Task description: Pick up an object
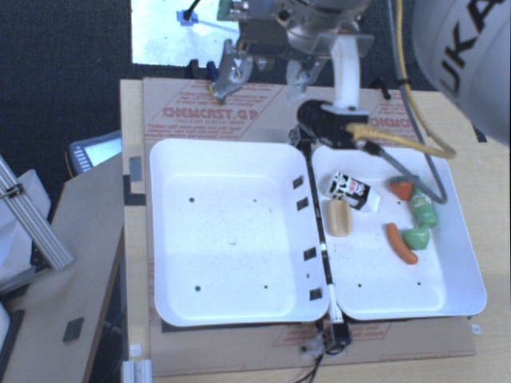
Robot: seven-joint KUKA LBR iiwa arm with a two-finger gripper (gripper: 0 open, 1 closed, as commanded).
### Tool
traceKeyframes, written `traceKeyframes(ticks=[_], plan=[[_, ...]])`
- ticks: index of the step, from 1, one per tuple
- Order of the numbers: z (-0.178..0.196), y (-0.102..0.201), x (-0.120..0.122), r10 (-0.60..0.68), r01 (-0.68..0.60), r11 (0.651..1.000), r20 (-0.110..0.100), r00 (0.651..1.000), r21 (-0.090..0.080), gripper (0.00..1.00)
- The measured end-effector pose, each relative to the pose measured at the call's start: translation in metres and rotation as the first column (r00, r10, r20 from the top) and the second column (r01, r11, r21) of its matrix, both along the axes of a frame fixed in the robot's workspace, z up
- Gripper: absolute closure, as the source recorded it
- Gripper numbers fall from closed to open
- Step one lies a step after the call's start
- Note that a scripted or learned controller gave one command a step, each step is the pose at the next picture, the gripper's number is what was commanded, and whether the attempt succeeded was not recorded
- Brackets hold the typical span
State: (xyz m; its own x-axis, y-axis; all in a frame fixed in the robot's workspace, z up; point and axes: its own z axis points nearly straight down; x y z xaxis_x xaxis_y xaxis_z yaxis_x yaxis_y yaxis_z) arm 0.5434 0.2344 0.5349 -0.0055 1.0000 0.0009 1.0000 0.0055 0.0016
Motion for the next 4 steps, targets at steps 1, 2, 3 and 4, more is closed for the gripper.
traceKeyframes(ticks=[1, 2, 3, 4], plan=[[0.0000, 0.0000, 0.0000, 0.000, 0.000, 1.000, 0.000, 1.000, 0.000, 0.00], [0.0000, 0.0000, 0.0000, 0.000, 0.000, 1.000, 0.000, 1.000, 0.000, 0.00], [0.0000, 0.0000, 0.0000, 0.000, 0.000, 1.000, 0.000, 1.000, 0.000, 0.00], [0.0000, 0.0000, 0.0000, 0.000, 0.000, 1.000, 0.000, 1.000, 0.000, 0.00]])
